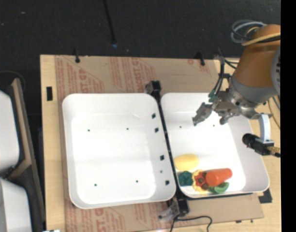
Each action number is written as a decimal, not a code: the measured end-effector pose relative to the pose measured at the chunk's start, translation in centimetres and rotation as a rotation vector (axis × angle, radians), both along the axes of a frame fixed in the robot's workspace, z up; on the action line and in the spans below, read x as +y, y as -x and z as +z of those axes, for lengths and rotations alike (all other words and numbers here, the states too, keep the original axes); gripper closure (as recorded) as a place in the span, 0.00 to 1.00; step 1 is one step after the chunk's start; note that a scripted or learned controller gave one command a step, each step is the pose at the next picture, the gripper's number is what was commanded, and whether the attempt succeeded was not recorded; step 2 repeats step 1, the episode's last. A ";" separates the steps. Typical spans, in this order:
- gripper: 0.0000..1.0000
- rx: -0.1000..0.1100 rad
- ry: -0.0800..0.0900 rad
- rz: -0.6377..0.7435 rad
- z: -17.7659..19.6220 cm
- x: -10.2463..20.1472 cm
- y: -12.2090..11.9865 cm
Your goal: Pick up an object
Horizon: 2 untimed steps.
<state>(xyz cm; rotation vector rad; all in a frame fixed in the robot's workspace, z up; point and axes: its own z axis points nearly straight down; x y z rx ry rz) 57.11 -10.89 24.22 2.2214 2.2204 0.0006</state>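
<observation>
Spread apart with nothing between them, the jaws of the gripper (212, 114) hang over the upper part of the right bin (237, 144). Along that bin's lower edge lie an orange carrot (218, 176), a yellow lemon (185, 160) and a green toy (185, 178).

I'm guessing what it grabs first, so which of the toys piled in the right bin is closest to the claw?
The yellow toy. It lies at the top of the pile, on the side facing the claw, while the orange toy and green toy sit farther down.
</observation>
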 end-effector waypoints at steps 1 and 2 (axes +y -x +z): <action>0.00 0.008 -0.001 -0.001 -6.7 1.2 7.4; 0.00 0.008 -0.001 -0.001 -6.7 1.2 7.4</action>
